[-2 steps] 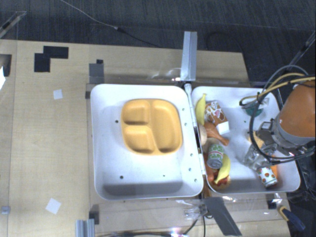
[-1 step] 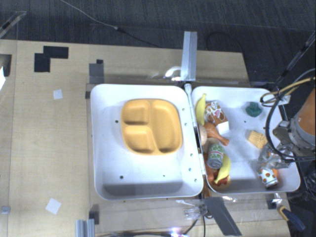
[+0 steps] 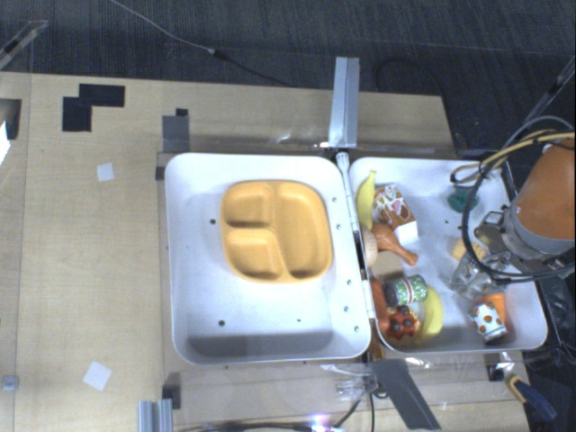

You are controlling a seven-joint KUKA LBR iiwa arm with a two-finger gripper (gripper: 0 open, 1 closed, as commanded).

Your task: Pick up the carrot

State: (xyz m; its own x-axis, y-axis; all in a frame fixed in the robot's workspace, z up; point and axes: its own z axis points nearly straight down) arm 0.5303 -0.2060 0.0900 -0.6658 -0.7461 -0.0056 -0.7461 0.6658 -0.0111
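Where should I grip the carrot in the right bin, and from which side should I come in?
Take the carrot from straight above, probably just below its middle toward the thin end. It lies flat on a diagonal, with the thick end up-left near the banana and the tip down-right. Close the gripper across its narrow width. A white block sits close on its upper side.

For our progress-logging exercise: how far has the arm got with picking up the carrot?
Done: nothing lifted. In hand: the gripper is low over the right bin, right side. Left: what looks like the carrot lies near the left wall, apart from it.
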